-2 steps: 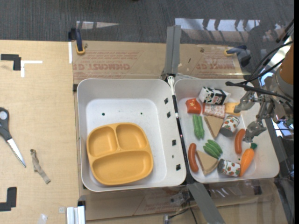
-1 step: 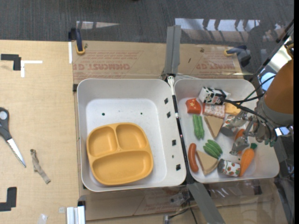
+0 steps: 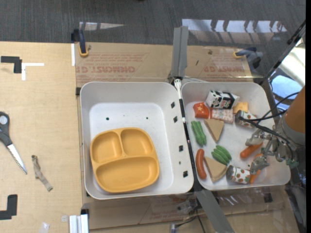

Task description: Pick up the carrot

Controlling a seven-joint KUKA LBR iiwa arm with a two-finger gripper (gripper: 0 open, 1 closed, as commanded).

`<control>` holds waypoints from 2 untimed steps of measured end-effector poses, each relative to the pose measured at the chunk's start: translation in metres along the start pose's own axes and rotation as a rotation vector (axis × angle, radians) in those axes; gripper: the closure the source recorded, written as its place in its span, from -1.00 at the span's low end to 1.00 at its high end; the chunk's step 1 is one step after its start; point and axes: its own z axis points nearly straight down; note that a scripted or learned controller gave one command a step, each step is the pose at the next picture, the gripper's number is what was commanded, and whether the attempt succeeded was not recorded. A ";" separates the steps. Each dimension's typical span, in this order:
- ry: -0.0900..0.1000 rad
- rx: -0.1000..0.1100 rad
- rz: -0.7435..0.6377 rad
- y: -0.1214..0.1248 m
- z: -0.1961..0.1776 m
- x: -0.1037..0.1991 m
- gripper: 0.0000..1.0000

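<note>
Looking down on the bench, you have 2 white bins side by side. The left bin (image 3: 97, 101) holds a yellow divided plate (image 3: 124, 158) with 3 compartments. The right bin (image 3: 265, 98) is crowded with toy food, and the arm (image 3: 297, 125) enters from the right, cut off by the frame edge, with cables and metal parts covering the bin's right side.

The gripper (image 3: 266, 152) sits low among that clutter, and you cannot tell how its fingers are set; the metal pieces blur together there.

The carrot (image 3: 250, 151) lies in the right bin's right half, just left of the gripper. Its long axis runs diagonally, lower-left to upper-right, and the upper-right end disappears under the gripper hardware. A second orange piece (image 3: 256, 171) lies nearer the front wall, partly hidden; what it is stays unclear.

Elsewhere in that bin you see a hot dog (image 3: 200, 163), a green pea pod (image 3: 198, 132), 2 sandwich wedges (image 3: 214, 128), a red pepper (image 3: 201, 110) and a cow-print carton (image 3: 220, 100).

On the table to the left lie scissors (image 3: 9, 144).
</note>
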 end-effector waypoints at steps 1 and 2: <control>0.003 0.002 -0.003 0.000 -0.008 0.000 1.00; 0.013 0.001 0.049 0.029 -0.132 0.005 1.00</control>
